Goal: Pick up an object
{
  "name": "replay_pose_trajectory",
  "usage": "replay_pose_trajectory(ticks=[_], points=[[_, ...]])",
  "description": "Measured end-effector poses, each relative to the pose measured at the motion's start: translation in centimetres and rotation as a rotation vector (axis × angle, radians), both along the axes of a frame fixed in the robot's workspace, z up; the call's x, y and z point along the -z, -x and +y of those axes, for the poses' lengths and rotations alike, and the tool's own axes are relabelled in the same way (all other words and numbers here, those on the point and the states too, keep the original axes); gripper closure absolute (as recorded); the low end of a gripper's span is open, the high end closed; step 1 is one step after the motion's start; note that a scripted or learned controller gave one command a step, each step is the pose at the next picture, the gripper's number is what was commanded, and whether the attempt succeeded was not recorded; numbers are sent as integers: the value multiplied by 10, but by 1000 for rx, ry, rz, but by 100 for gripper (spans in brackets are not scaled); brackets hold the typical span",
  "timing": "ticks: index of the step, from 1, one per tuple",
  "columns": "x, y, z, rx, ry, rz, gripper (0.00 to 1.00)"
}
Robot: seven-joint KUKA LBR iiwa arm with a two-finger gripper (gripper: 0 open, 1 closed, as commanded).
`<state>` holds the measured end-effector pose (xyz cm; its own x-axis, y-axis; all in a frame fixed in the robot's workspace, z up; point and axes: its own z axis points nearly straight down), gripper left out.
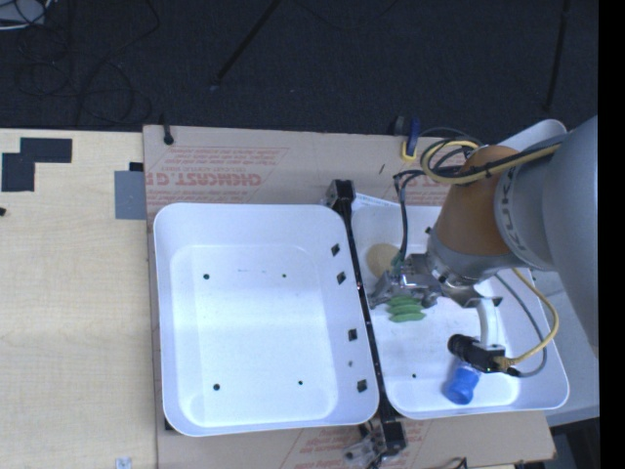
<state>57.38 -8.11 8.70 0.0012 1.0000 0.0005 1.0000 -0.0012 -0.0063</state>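
Cardboard underlies both white bins (195,228). Your gripper (398,289) hovers over a green object (405,310), grip unreadable; a blue cylinder (461,386) lies at five o'clock.

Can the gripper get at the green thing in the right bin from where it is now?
Probably yes. The gripper hangs right over the green thing in the right bin, and nothing lies between them; the tan ball and blue thing sit off to the sides.

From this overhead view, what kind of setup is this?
Probably a robot-grasping lab bench. A grey arm with looped cables reaches over two white bins set on cardboard; its gripper is low over a green object, with a blue object nearby.
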Motion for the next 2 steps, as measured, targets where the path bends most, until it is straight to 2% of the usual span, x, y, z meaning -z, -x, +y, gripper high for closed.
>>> replay_pose_trajectory(ticks=[1,2], points=[[-108,-75,65,-8,0,-20,0],[-100,-70,159,-9,-3,-4,0]])
